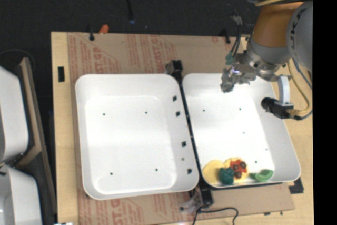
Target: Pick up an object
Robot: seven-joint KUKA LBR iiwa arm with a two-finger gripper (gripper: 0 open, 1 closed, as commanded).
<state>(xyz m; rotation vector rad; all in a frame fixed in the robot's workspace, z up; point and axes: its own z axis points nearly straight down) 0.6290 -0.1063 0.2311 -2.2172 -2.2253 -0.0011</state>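
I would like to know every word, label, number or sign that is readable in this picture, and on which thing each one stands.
Red printed lettering runs in repeated lines along the cardboard sheet under the two bins: too blurred to read.
Left bin, right bin, the arm's orange band and the claw: no text visible.
Nothing in the picture can be quoted.
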